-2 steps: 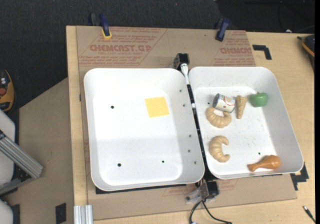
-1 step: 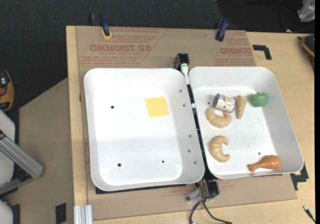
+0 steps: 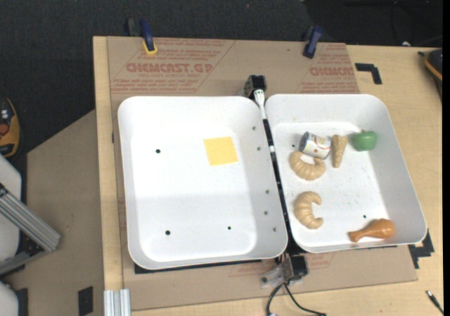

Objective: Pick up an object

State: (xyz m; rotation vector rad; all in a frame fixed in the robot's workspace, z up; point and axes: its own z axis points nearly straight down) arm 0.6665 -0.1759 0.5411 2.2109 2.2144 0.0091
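Two shallow white bins sit side by side on a brown cardboard sheet (image 3: 232, 61) printed with red lettering; two blue clamps (image 3: 147, 34) hold the sheet's far edge.

The left bin (image 3: 140, 237) carries one item, a flat yellow square (image 3: 221, 150) lying toward the far right part of its floor, well apart from every wall. Small dark holes dot the floor near the corners.

The right bin (image 3: 401, 167) touches the left bin along their shared edge and carries the remaining objects. Nearest that shared edge lie two croissants: one (image 3: 307, 166) about mid-bin, the other (image 3: 309, 210) closer to the near edge, apart from the first. Just beyond the first croissant, touching it, a small can (image 3: 315, 144) lies on its side. Just right of the can stands a tan cone-shaped piece (image 3: 339, 150), and beside that, toward the far right corner, a green pepper-like object (image 3: 364, 141). A drumstick (image 3: 373, 231) rests by the near right corner, close to the rim.

Whether the gripper is open or closed cannot be told here.
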